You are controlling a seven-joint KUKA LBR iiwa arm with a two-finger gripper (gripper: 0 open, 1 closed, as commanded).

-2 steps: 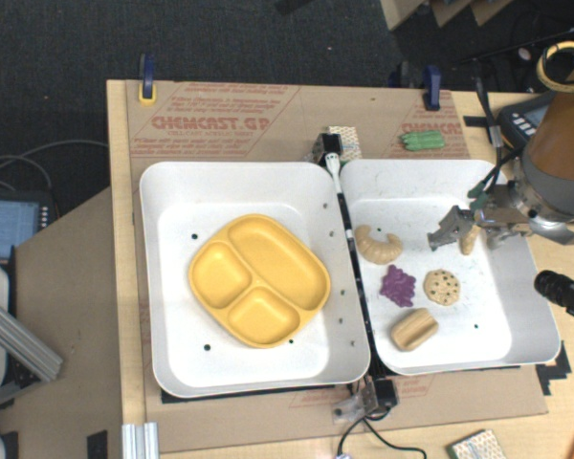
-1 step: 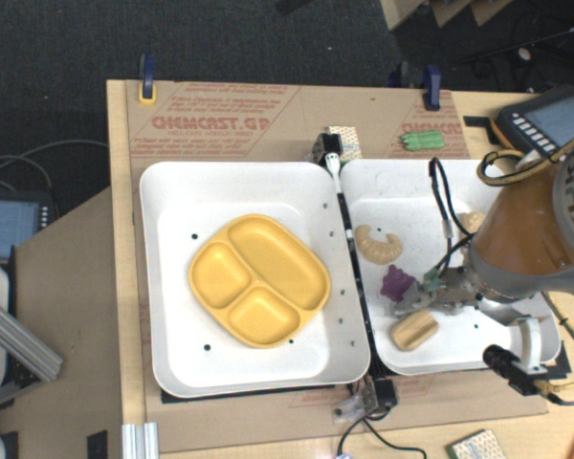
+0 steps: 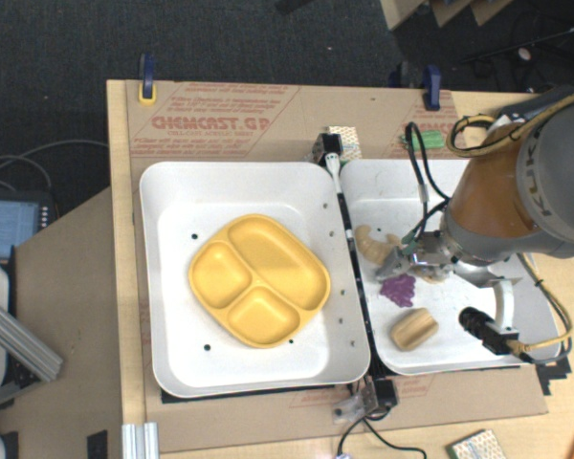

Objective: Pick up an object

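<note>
Lying in the right bin (image 3: 459,352): a purple lump (image 3: 398,289) near the middle, a tan bread-like roll (image 3: 414,328) just below it, a pale beige piece (image 3: 371,244) above. Sitting in the left bin (image 3: 172,256): a yellow three-compartment plate (image 3: 257,279), tilted diagonally.

My arm (image 3: 545,194) shows as a thick grey cylinder with a broad orange band above the wrist. Black cables loop along its upper side, with a yellowish one coiled near them. I see a silver metal gripper (image 3: 416,256) at its end.
</note>
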